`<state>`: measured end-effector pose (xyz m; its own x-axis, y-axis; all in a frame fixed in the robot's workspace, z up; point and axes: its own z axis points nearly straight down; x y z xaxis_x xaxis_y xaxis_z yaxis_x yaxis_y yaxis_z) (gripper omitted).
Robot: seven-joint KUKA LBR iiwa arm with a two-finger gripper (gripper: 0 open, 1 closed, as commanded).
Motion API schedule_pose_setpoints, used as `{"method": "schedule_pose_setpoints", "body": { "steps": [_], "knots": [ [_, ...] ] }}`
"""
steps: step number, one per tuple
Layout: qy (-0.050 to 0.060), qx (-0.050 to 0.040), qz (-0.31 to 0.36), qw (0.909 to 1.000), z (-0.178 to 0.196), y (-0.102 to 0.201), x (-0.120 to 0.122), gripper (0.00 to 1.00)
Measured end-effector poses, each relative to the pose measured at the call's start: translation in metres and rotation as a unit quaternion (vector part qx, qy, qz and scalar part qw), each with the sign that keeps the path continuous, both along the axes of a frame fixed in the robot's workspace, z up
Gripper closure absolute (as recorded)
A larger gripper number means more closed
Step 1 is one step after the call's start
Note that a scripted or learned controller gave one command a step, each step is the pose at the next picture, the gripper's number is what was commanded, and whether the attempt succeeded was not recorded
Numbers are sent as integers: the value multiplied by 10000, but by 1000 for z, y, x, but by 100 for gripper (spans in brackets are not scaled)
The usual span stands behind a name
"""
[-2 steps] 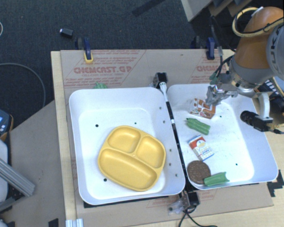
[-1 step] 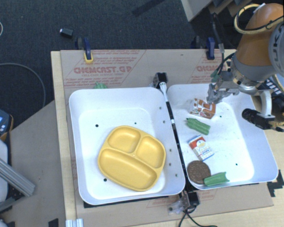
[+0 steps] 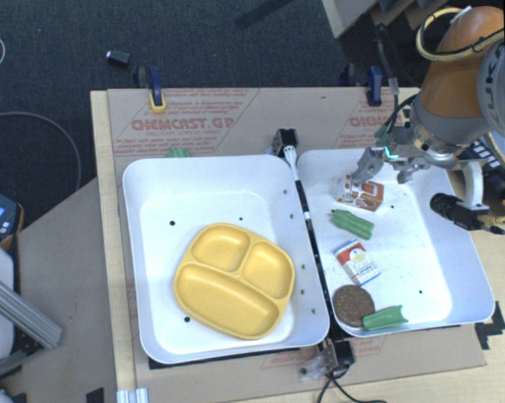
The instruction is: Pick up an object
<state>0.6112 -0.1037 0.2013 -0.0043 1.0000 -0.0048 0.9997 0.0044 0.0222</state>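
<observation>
My gripper hangs over the far part of the right bin, fingers spread apart and nothing between them. Its left finger is just above a small orange and white packet; whether they touch I cannot tell. Nearer in the same bin lie a green pod, a small red, white and blue box, a brown round disc and a green piece at the front rim.
The left bin holds a yellow divided plate. A black divider strip runs between the bins. The arm's orange band and grey body stand over the right bin's far right corner.
</observation>
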Motion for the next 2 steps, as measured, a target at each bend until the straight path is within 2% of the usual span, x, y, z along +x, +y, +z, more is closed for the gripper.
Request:
{"method": "schedule_pose_setpoints", "body": {
  "steps": [1,2],
  "knots": [
    [185,34,-61,9998,-120,-54,-70,0],
    [98,18,-28,9999,-102,-51,-63,100]
  ]
}}
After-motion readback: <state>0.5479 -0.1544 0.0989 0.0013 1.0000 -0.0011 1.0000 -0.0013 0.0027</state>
